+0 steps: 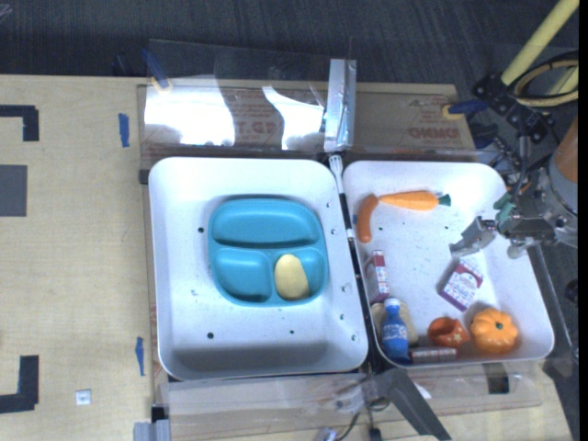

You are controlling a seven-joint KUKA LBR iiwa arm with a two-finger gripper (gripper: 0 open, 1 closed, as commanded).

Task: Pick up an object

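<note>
My gripper (493, 240) hangs over the right side of the right bin (418, 177), open, with nothing between its fingers. Just below it lies a small white and pink packet (461, 284). An orange carrot (411, 201) rests near the bin's far edge, with an orange sausage-shaped piece (367, 217) beside it at the left wall. Along the near edge sit an orange pumpkin (494, 330), a red piece (445, 331), a blue bottle (394, 328) and a small red-labelled bottle (378, 272).
The left bin (179, 246) holds a blue divided tray (266, 247) with a yellow egg-shaped object (291, 276) in its near right compartment. A clear plastic sheet (239, 108) and a metal post (339, 104) stand behind the bins. Cables and a yellow hose (542, 35) crowd the far right.
</note>
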